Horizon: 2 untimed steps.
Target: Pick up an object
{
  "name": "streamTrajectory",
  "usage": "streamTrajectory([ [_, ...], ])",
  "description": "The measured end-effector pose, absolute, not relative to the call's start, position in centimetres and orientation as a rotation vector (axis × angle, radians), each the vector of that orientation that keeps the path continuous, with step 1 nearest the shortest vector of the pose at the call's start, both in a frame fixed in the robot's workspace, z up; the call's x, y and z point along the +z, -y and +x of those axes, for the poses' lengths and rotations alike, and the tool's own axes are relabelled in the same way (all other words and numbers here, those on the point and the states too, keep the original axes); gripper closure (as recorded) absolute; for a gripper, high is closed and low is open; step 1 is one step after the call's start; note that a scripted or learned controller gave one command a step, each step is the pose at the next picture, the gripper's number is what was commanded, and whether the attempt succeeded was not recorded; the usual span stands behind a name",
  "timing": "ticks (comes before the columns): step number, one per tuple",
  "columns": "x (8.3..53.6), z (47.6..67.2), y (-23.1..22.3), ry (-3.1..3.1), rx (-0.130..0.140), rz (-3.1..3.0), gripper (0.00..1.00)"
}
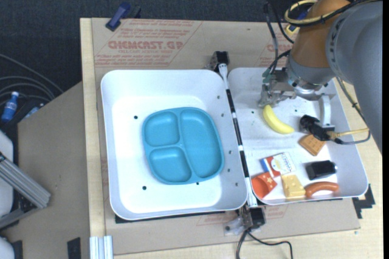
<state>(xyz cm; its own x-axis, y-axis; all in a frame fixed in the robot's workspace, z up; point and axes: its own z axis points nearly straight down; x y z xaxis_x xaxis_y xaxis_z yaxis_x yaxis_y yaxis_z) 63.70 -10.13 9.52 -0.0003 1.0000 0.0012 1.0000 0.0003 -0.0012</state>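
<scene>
The grey arm (358, 39) with its orange band (316, 33) comes in from the right and hangs over the far end of the right bin (252, 84), which lies under the gripper (271, 95); the left bin (121, 130) sits to the gripper's left, touching the right one along a shared edge, and holds a blue divided plate (182, 145) well apart from the gripper. The gripper points down at the bin floor, and whether it is open or closed cannot be told from this angle. Just below the gripper, toward the near side, lies a yellow banana (276, 120), very close to the gripper tip but not seen between anything. Further toward the near side and to the right are a brown cracker (311, 144), a black block (320, 168), a red and white packet (271, 171), a pale yellow block (293, 186) and an orange sausage (321, 189), all apart from the gripper
</scene>
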Motion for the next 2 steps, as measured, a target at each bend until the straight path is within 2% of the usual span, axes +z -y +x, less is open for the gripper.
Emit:
streamTrajectory([
  [1, 18.5, 60.7, 1.6, 2.224, -0.003, -2.219, 1.00],
  [2, 25.3, 55.2, -2.8, 2.222, -0.001, -2.219, 1.00],
])
